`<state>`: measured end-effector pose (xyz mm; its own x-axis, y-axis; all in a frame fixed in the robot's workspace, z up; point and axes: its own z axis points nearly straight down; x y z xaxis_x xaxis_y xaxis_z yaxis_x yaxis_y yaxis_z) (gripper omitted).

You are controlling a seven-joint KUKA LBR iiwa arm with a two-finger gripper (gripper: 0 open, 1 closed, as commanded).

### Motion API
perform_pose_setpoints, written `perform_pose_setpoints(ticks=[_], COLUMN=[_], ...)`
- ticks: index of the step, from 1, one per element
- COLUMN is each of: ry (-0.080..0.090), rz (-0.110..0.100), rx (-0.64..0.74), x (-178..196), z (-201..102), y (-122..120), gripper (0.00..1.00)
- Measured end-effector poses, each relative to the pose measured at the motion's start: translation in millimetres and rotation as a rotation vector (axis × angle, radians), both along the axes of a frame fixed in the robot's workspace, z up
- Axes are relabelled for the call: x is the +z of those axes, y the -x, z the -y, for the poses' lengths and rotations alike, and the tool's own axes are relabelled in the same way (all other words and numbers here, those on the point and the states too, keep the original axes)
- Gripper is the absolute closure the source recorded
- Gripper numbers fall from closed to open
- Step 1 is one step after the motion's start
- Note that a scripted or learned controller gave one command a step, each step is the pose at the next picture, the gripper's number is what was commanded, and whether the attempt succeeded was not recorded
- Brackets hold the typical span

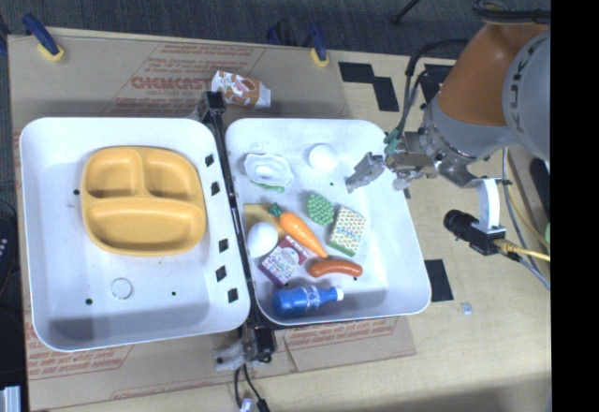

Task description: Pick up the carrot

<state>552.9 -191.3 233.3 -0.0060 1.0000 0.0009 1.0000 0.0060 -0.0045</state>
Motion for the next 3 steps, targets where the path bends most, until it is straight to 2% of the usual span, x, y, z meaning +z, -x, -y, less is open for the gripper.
perform_pose_setpoints(ticks=[1, 2, 3], ry=[0.000, 0.000, 0.000], rz=[0.000, -0.003, 0.002], rx=[0.004, 0.009, 0.231], x=[-142.1, -132.3, -17.8], z=[-93.9, -93.6, -107.2], y=[15.2, 15.2, 36.5], gripper=[0.00, 1.00, 1.00])
